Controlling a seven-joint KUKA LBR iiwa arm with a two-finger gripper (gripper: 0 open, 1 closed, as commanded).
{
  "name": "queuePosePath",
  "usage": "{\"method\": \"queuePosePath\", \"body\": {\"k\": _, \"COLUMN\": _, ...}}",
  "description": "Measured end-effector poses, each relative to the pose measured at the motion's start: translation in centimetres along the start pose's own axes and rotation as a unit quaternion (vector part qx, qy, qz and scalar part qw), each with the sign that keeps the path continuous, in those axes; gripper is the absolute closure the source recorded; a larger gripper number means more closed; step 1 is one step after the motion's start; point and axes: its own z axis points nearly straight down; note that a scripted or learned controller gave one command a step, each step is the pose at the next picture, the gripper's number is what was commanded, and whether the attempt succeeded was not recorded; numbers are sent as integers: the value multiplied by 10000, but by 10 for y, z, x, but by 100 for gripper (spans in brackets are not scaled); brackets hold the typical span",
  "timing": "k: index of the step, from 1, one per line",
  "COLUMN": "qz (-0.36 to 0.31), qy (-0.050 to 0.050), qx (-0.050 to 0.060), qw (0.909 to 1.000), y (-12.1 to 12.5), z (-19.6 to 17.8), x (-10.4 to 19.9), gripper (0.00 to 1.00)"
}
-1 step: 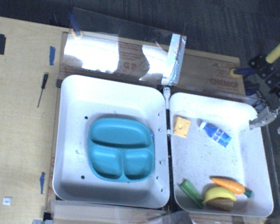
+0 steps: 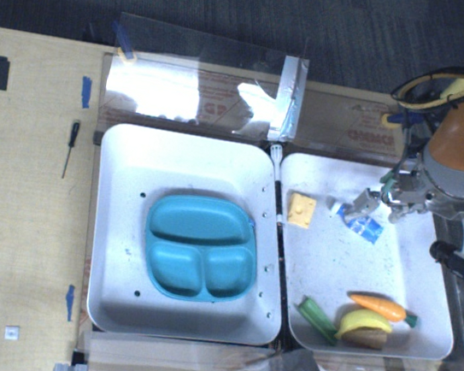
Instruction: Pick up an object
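In the right bin (image 2: 425, 278) several objects lie. A blue-and-white packet (image 2: 359, 219) is near the far middle. A yellow holed block (image 2: 301, 210) lies by the left wall. An orange carrot (image 2: 378, 307), a yellow banana (image 2: 362, 323) and a green piece (image 2: 316, 316) cluster at the front. My gripper (image 2: 388, 198) hangs over the far part of this bin, just up and right of the packet. Whether it touches the packet cannot be made out.
The left bin (image 2: 116, 206) holds a blue divided tray (image 2: 200, 245). A clear panel and a metal post (image 2: 286, 102) stand behind the bins. The divider between the bins runs close to the yellow block. A screwdriver (image 2: 70, 147) lies on the bench at the left.
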Motion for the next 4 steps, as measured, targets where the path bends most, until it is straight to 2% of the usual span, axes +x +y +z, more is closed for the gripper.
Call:
{"method": "queuePosePath", "body": {"k": 1, "qz": 22, "qy": -29, "qx": -77, "qw": 10000, "y": -7, "z": 62, "x": 15, "gripper": 0}}
{"method": "queuePosePath", "body": {"k": 2, "qz": 32, "qy": -37, "qx": -107, "qw": 9999, "y": -6, "z": 50, "x": 14, "gripper": 100}}
{"method": "queuePosePath", "body": {"k": 3, "qz": 32, "qy": -35, "qx": -100, "qw": 9999, "y": -6, "z": 51, "x": 15, "gripper": 0}}
{"method": "queuePosePath", "body": {"k": 4, "qz": 35, "qy": -39, "qx": -120, "qw": 9999, "y": -5, "z": 40, "x": 14, "gripper": 100}}
